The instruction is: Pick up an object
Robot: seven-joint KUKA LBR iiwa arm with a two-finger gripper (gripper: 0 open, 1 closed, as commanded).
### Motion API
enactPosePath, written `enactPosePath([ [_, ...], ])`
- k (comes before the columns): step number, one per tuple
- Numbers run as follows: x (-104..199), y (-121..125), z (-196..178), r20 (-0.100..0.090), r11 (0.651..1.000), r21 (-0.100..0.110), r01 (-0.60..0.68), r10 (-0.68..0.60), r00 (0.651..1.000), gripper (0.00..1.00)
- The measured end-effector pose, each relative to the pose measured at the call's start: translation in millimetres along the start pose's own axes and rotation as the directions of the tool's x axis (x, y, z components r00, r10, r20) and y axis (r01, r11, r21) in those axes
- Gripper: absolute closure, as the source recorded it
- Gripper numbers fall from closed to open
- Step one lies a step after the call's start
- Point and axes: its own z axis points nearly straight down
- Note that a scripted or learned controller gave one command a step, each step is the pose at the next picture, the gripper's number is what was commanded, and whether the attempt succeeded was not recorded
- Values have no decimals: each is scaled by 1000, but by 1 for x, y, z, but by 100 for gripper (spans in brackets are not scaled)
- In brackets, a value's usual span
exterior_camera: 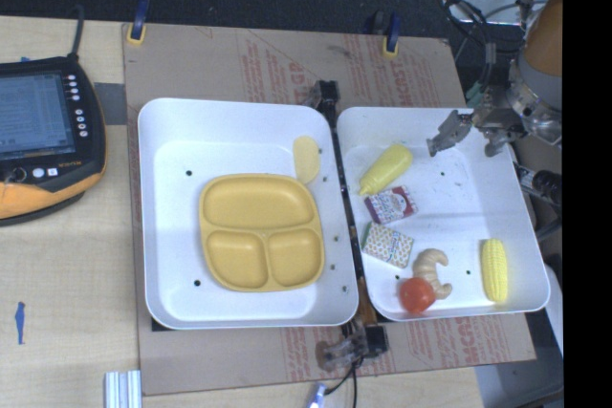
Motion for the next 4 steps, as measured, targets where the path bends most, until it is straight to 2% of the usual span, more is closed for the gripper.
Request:
enactPosePath([
  [1, 34, 48, 165, 1, 1000, 4, 2, -2, 1000, 0],
  [2, 40, 74, 165, 0, 1000, -1, 0, 0, 1000, 0],
  [3, 1, 50, 165, 0, 1000, 0, -4, 4, 1000, 0],
  [4, 23, 43, 165, 1, 1000, 2, 0, 0, 1000, 0],
])
